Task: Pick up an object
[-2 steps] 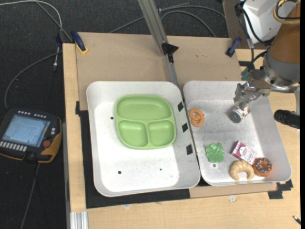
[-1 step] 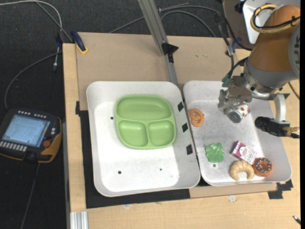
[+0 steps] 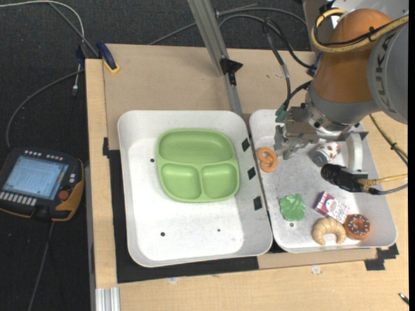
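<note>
End effector [image 3: 283,146], finger state indeterminate, hangs over right bin [image 3: 382,229]; orange ring [image 3: 266,159] lies just left and nearer

A pale wooden bench [image 3: 168,76] carried two shallow white bins side by side on a black mat [image 3: 194,269] whose edge showed along their near sides. The left bin [image 3: 188,238] and the right bin [image 3: 305,235] touched along their inner rims. A blue-and-yellow clamp [image 3: 107,57] sat at the bench's far left corner. A grey metal post [image 3: 214,37] rose from the far side, between the bins.
</note>
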You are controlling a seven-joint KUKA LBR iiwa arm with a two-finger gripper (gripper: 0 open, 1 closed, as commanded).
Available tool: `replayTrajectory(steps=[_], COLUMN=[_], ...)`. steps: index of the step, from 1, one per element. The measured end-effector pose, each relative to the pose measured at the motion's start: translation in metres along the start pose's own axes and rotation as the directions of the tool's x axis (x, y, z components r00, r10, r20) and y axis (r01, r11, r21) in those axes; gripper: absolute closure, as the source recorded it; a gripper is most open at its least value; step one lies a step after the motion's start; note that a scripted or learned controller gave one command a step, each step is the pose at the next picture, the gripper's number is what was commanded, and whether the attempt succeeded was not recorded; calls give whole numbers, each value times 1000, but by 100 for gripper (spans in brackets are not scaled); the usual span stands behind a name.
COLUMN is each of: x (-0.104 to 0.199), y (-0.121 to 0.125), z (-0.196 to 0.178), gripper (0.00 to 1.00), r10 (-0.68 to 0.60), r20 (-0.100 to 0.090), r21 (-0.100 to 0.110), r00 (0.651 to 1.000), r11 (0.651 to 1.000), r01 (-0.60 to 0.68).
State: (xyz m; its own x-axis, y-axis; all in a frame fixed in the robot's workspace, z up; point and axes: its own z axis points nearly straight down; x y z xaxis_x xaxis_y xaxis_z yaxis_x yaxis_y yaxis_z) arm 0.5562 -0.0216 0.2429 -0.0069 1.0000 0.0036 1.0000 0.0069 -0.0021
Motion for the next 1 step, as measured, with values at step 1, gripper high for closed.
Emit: replayTrajectory(steps=[1], x=[51], y=[-1], z=[-2], gripper=[100], r10=[0], r20=[1], r21=[-2], r00=[1000], r11=[1000], r01=[0])
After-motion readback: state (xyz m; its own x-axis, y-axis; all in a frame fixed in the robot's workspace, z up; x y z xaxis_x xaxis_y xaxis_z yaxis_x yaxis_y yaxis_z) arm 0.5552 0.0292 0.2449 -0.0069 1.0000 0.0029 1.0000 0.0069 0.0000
